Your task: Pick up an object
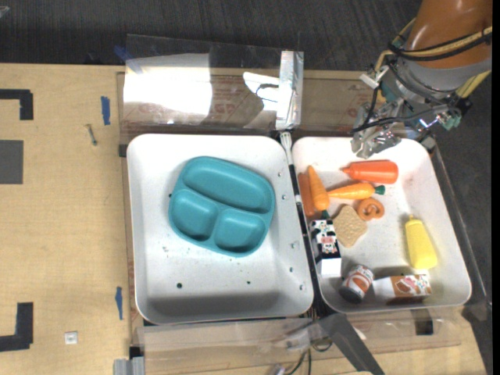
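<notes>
Claw (380, 137) hovers over far edge of right white plastic bin (453, 209), just beyond long red-orange toy carrot (370, 170); can't tell how wide it's open (nothing visibly held). Risk: toys packed tight, so descent may clip rim or nudge neighbouring orange carrot (353, 190).

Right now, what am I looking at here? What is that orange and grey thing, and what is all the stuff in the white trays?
You are looking down at a slant from a camera fixed above a bench. The orange and grey shape at the top right is a robot arm; its gripper hangs over the far edge of the right bin. I see nothing held in it. That bin holds toy food: carrots, a yellow bottle, a cracker, a small cow-patterned carton and a can. The left bin holds a teal divided plate. The arm's job is to pick something up.
</notes>
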`<state>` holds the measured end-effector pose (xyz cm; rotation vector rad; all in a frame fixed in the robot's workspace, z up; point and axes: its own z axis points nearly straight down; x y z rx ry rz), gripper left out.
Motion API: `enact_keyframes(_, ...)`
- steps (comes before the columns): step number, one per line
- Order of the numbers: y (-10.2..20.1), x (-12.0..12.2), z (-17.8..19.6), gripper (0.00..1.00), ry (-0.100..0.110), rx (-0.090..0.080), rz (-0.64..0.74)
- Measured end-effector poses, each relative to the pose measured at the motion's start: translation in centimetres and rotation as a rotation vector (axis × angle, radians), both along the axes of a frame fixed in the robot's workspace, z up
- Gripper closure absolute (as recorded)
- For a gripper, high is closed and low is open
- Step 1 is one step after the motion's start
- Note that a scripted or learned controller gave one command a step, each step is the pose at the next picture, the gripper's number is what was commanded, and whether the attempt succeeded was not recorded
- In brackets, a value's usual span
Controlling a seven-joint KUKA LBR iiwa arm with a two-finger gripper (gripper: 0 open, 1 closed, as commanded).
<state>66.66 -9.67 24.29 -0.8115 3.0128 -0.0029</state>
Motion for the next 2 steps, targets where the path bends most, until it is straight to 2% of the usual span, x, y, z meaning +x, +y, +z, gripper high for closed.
enact_keyframes(1, 1.6, 0.2, 3.3, 1.0, 0.007, -0.001, -0.071)
enact_keyframes(2, 2.2, 0.2, 4.8, 1.0, 0.009, 0.002, -0.24)
